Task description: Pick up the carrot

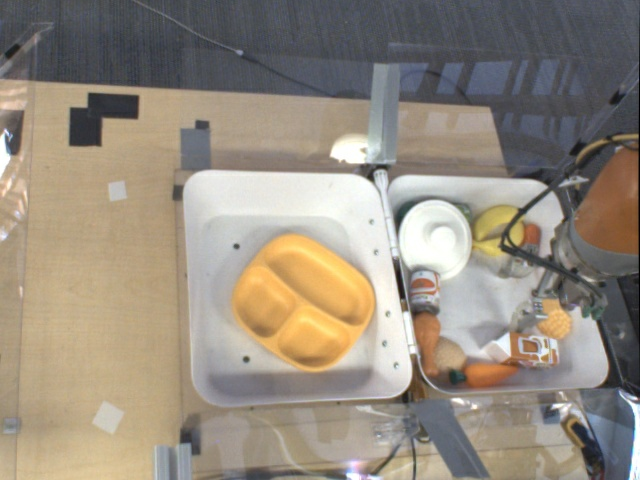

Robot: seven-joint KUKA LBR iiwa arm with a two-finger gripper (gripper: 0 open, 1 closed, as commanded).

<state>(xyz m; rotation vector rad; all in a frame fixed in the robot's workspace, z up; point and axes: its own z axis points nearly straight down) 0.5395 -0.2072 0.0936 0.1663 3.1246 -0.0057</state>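
— Carrot [488, 374] sits at the front edge of your right bin [585, 373], long axis running left to right, green top leftward.

— And your gripper [537, 313]?

— Hanging behind the carrot and off to its right, over the carton [535, 348]. How wide it stands, you cannot tell.

A pale wooden bench [90, 298] fills the left of the view, with black tape shapes [100, 116] near its far corner. Beyond its far edge lies dark grey ribbed flooring [300, 18], crossed by a thin cable [160, 16].
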